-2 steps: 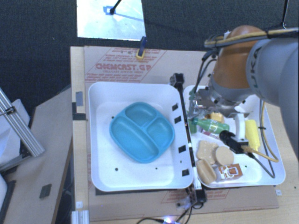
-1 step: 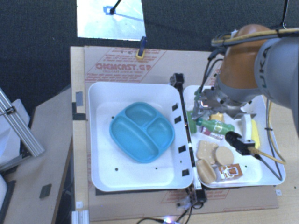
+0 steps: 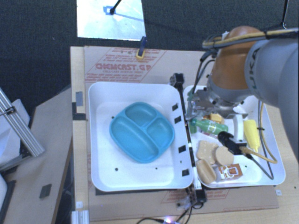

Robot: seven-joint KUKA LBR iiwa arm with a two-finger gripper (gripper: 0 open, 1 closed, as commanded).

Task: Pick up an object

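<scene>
Far left: metal rail (image 3: pixel 18 129) at the frame edge, pale wooden bench (image 3: pixel 51 125) on dark carpet (image 3: pixel 37 31), shiny square sheet (image 3: pixel 110 10) against the carpet up top. A brown printed cardboard sheet (image 3: pixel 124 64) lies under both bins, likely as a liner.

The shallow white left bin (image 3: pixel 100 171) holds 1 item, a blue 3-compartment plastic plate (image 3: pixel 141 132), flat, centred, well apart from the arm.

The shallow white right bin (image 3: pixel 275 171) packs the clutter. A green plastic bottle (image 3: pixel 209 126) lies on its side near the divider, with 3 tan round bread-like pieces (image 3: pixel 208 149) just below it. An orange-and-white packet (image 3: pixel 230 171) sits at the front and a yellow corn-like piece (image 3: pixel 251 132) further right.

The grey gripper (image 3: pixel 195 107) sits low in this bin's back-left part, just above the bottle, wrist pointing down. It looks like a reach for a pick, with the bottle the likeliest target. Nothing is visibly held. Cannot tell if the gripper is open or closed, since the wrist hides it. Crowding could spoil the grasp.
</scene>
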